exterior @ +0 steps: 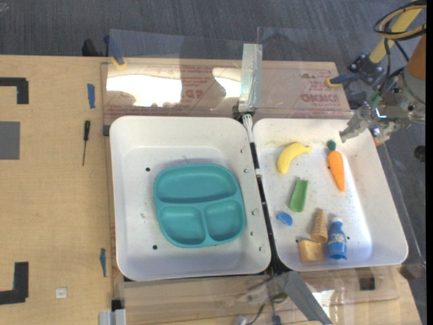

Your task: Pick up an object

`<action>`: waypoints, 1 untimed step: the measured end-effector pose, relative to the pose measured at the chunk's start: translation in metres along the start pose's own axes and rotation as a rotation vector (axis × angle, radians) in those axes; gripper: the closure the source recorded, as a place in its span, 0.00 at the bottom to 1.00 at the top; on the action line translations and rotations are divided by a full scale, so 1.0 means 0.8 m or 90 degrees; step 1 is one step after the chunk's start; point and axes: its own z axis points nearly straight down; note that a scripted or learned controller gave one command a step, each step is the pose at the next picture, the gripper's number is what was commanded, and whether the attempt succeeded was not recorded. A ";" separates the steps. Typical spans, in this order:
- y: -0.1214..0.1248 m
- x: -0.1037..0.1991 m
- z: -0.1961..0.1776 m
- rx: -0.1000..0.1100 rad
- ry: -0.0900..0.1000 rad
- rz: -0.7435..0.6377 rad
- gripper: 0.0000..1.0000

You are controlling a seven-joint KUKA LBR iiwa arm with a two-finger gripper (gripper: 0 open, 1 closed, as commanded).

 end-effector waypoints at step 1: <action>0.016 -0.008 0.153 -0.004 0.008 0.036 0.00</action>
